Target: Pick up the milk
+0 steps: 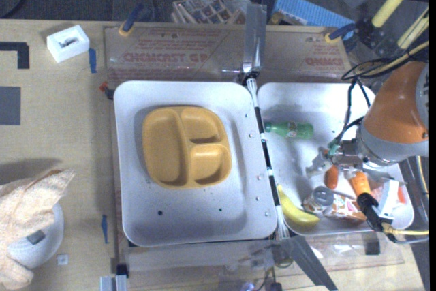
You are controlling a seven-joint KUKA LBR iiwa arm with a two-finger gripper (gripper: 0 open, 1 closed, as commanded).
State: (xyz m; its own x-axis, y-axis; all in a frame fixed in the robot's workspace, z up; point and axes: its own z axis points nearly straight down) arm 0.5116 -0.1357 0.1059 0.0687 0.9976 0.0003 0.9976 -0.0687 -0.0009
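In the right bin (300,102), near its front right corner, the tool (340,161) hangs low over a small heap of groceries, carried by the grey arm (402,116) with its orange band that reaches in from the right edge of the worktop (61,146). Whether the tool is open or closed cannot be told from here, since the wrist and cables cover it; nothing can be seen between its tips. The milk (340,204), as far as it can be made out, is the crumpled white and orange carton lying flat at the front edge of the right bin, just under and in front of the tool, though its label is too blurred to read. A carrot (332,178) lies beside it, touching or nearly touching the tool. A banana (294,211) rests in the front left corner of the same bin, against the wall shared with the left bin (129,215). A green bottle (289,129) lies on its side toward the back left of the right bin, well apart from the heap. A yellow divided plate (185,146) sits in the middle of the left bin.
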